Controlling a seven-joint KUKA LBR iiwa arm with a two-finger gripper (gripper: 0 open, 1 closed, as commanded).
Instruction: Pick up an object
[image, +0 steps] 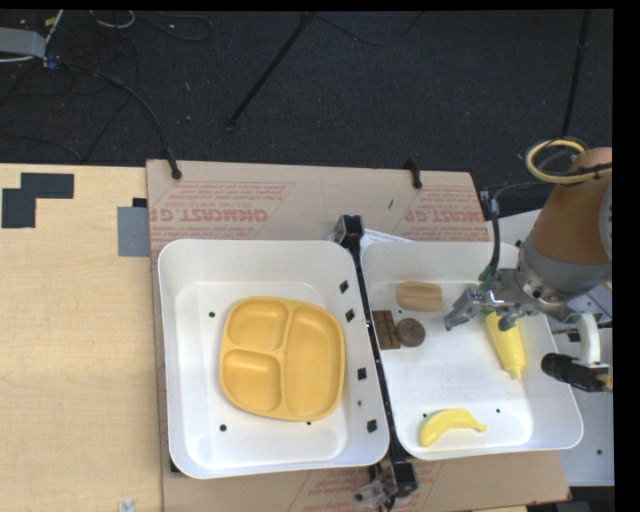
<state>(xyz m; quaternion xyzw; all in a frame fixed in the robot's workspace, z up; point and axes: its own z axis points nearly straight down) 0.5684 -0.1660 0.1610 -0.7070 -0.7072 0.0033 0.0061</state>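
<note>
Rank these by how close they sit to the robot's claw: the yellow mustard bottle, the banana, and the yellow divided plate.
From the gripper, in the camera view:
1. Mustard bottle, right beside and just below it in the right bin.
2. Banana, near that bin's front edge.
3. Divided plate, across in the left bin.

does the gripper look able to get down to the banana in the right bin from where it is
Probably yes: the banana lies alone near the front of the right bin, nothing on it. The gripper hangs further back, by the yellow bottle.
</note>
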